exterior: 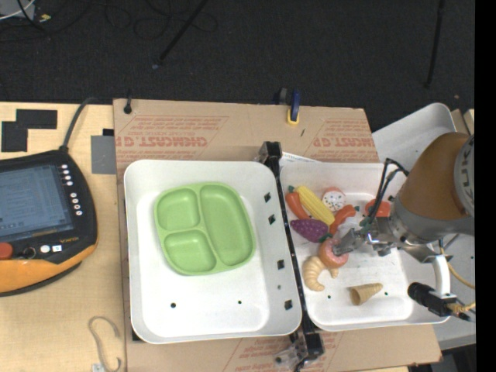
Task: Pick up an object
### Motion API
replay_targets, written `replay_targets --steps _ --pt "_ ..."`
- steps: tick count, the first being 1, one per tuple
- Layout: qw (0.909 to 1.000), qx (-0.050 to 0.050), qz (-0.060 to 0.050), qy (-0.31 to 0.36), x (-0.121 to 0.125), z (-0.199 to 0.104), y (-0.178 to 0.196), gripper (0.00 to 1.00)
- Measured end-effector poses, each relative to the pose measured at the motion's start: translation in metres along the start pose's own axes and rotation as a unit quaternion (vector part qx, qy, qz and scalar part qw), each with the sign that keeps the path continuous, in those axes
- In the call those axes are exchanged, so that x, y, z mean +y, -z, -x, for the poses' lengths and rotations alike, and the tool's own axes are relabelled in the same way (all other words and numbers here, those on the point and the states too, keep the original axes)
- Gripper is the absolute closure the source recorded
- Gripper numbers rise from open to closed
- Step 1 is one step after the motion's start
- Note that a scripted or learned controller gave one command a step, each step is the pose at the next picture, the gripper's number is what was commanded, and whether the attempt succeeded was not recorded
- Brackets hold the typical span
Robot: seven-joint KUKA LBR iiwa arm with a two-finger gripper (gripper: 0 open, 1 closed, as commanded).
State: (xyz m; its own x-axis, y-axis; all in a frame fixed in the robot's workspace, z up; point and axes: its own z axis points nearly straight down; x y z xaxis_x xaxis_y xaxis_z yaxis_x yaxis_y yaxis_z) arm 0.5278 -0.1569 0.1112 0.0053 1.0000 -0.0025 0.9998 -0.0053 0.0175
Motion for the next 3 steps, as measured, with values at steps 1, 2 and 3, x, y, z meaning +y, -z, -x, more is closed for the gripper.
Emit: replay_targets --steps 1,2,3 --pt "1.0000 0.005 -0.002 -0.003 0.000 0.000 0.011 1.00" --pt "1.0000 0.001 -0.008 0.002 0.003 0.001 0.073 1.00" --pt "1.0000 0.001 -0.007 0.002 0.005 0.003 0.119 1.00"
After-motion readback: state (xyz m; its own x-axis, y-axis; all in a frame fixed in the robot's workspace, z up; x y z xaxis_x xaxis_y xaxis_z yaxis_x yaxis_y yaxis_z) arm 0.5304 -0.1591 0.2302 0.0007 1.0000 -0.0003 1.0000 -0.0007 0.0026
